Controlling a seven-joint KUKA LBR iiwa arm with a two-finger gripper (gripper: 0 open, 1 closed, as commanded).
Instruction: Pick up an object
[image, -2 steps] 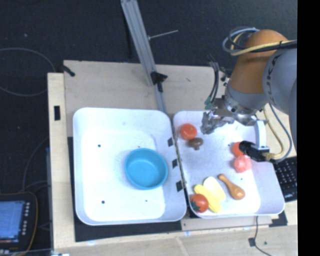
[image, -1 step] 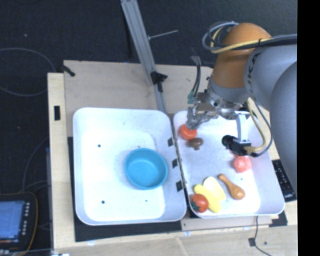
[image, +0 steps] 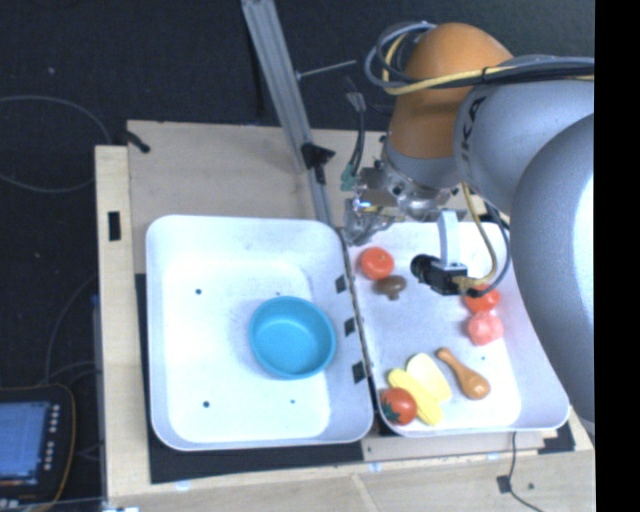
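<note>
Here, tool (image: 358, 232) at right bin's (image: 500, 410) far-left rim.

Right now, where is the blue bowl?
The blue bowl sits by itself in the left white bin, near its middle and toward the divider. The toy food, like the orange tomato, lies in the right bin.

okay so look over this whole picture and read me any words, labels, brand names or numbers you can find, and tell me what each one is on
No text can be read here.
The handheld screen at the lower left glows blue, but whatever it displays is too small and blurred to read.
The blue bowl, the two white bins and the toy food items show no lettering.
The arm shows no readable label or brand mark.
</note>
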